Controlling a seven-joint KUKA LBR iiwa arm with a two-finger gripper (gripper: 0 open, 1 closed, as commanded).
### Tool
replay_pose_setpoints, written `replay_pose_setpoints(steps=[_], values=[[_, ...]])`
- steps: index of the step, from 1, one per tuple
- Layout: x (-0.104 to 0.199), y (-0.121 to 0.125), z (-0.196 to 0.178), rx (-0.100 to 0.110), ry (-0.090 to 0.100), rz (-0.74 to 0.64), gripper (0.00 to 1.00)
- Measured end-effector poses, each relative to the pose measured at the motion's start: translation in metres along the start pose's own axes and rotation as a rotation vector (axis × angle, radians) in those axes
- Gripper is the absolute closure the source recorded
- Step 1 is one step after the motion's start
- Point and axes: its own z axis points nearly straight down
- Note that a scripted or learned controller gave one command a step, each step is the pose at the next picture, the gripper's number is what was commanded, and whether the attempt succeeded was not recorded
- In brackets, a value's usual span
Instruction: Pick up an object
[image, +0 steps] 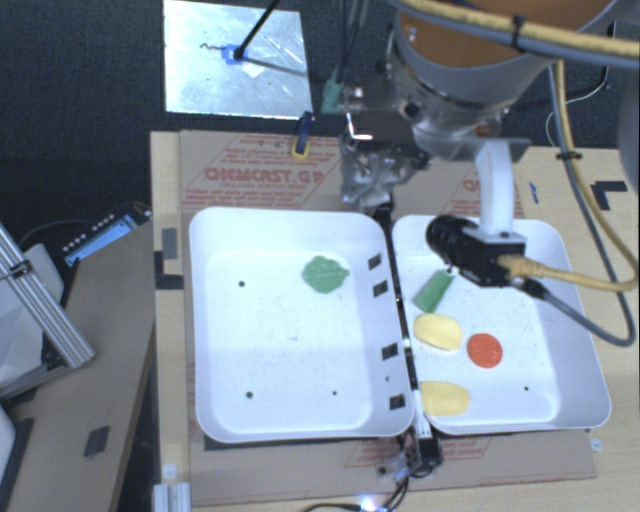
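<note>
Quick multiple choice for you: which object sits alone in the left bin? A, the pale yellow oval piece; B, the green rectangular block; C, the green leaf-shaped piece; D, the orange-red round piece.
C: the green leaf-shaped piece lies by itself in the left bin, while the orange-red round piece, the yellow pieces and the green rectangular block all lie in the right bin.

Left bin (230, 300): white, dark specks; pale green leaf-shaped piece (325, 273) at its 1 o'clock. Right bin (570, 330): white. Green block (434, 291) at 10 o'clock, yellow lump (438, 332) at 9, orange-red disc (485, 350) centre, second yellow lump (444, 398) at 7. Cardboard (262, 172) tan, red lettering.
</note>
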Motion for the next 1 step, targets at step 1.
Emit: replay_pose_setpoints(steps=[1], values=[[0.0351,-0.0073,0.0002,-0.001,0.000,0.001,1.00]])
